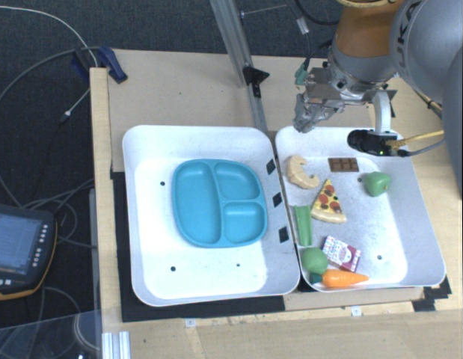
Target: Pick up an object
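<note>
Two white bins (141, 155) (right one: seven toys), one blue plate (216, 200).

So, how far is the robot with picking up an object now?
Nothing looks picked yet. The gripper hangs at the back edge of the right bin, with nothing seen between its fingers. The toys, such as the pizza slice and carrot, lie in that bin. Descending, grasping and lifting are left.

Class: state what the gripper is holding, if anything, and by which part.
Nothing. The gripper hangs above the right bin's far edge, with no object between its fingers.
</note>
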`<state>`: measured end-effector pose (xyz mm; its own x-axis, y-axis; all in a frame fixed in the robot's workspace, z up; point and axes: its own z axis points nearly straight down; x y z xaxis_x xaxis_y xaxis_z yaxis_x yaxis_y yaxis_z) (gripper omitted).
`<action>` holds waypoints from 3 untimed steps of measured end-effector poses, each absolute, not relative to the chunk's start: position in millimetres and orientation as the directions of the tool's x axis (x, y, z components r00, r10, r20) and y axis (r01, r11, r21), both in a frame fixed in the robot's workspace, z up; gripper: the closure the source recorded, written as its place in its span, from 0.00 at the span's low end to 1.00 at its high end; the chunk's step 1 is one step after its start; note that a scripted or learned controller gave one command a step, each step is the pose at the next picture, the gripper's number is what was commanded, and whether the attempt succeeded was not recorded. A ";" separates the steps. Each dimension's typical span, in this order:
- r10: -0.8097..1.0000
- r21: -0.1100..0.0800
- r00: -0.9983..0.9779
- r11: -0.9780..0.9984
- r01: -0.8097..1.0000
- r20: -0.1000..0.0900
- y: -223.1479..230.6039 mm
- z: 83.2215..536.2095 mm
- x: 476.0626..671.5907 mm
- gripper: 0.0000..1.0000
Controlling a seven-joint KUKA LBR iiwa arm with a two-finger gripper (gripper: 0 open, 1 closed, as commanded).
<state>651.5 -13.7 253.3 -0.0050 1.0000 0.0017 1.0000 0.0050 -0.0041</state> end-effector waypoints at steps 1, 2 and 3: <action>1.000 0.003 -0.005 0.005 1.000 0.001 37.2 250.3 662.9 1.00; 1.000 -0.005 -0.005 0.005 1.000 0.001 86.6 231.3 649.5 1.00; 1.000 0.003 -0.002 0.002 1.000 0.001 96.6 240.0 662.5 1.00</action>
